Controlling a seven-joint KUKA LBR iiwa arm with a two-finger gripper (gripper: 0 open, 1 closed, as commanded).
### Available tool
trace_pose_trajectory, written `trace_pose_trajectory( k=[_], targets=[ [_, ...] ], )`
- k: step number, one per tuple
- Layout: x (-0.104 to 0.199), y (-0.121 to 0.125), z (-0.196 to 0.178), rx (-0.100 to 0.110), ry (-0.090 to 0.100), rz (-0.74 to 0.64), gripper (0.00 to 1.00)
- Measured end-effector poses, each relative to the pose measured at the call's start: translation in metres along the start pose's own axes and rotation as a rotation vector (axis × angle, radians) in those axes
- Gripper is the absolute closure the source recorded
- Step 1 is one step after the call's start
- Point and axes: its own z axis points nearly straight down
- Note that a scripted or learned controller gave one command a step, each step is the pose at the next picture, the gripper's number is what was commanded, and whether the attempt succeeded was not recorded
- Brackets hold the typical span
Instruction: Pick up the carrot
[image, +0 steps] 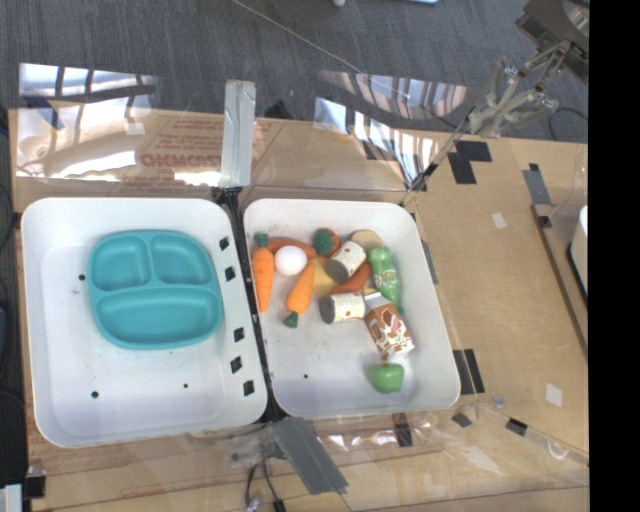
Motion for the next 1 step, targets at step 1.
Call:
trace_pose_trajectory(
  k=[1],
  targets=[
    [-0.0003, 0.0002, -0.0002, 0.000, -0.001, -0.110, 1.00]
  ],
)
